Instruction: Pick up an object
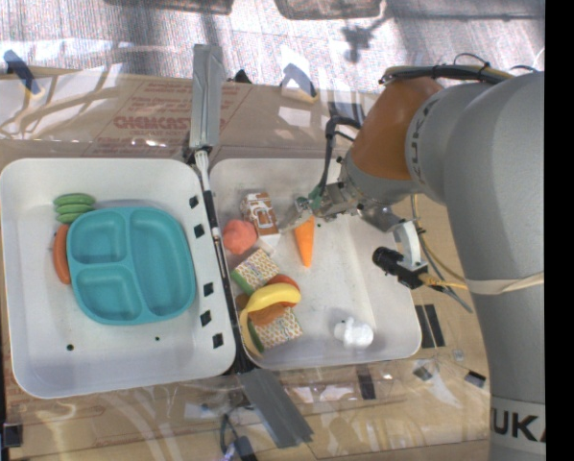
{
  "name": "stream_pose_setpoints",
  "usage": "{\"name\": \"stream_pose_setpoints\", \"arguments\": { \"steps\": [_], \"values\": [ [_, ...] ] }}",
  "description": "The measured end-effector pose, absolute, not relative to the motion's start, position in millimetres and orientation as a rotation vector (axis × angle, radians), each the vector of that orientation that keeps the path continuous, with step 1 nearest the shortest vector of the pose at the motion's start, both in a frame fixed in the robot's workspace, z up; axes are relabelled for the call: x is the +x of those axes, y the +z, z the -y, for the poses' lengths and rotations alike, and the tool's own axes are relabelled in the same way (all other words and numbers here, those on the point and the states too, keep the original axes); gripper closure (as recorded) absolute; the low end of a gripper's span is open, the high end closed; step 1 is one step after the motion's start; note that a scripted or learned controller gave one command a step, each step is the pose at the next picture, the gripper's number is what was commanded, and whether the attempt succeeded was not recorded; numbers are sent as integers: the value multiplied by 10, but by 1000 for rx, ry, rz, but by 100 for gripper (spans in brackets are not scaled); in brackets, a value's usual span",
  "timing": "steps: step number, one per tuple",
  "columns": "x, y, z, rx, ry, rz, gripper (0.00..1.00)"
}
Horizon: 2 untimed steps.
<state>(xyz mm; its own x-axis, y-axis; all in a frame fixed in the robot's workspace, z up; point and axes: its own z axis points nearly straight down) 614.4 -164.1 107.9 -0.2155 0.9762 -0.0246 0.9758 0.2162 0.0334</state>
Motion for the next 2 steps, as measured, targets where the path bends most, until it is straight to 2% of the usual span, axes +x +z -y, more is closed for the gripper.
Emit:
{"name": "stream_pose_setpoints", "arguments": {
  "steps": [1, 2],
  "values": [
    [6139, 1123, 1624, 1941, 12, -2431, 100],
    [6537, 1947, 851, 2123, -3, -2318, 100]
  ]
}}
